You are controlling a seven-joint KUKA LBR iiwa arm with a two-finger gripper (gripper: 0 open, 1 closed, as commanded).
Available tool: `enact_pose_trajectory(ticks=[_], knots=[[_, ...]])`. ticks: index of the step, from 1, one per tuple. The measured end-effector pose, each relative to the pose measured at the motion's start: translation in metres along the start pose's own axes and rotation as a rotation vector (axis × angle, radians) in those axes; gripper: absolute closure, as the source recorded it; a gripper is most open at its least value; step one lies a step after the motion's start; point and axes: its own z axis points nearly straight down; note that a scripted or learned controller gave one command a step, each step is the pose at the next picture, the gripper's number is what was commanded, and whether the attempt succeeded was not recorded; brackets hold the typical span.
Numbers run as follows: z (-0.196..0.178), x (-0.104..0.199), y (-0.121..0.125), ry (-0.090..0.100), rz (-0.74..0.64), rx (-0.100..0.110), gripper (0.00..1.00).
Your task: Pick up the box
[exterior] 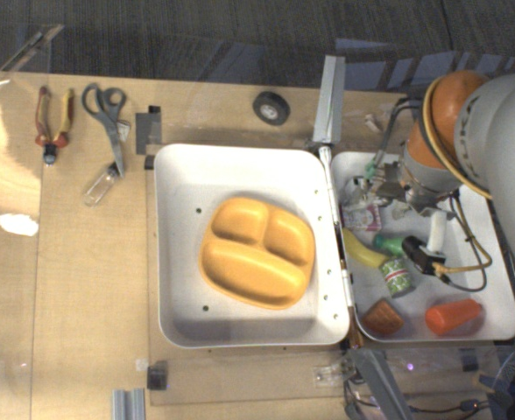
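Observation:
My gripper hangs low over the back left part of the right bin. The grey arm and its orange band cover much of that bin. Right below the gripper lies a small whitish box with red print, partly hidden by the gripper's body and cables. Whether the gripper touches the box is hidden from this angle.
The right bin also holds a yellow banana, a green can, a brown lump and an orange carrot. A large yellow bread-shaped object fills the left bin. Scissors, pliers and a tape roll lie on the bench.

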Motion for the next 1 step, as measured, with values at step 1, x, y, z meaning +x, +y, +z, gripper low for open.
enact_pose_trajectory(ticks=[1], knots=[[0.0111,-0.0002,-0.0084,0.000,-0.144,0.001,0.00]])
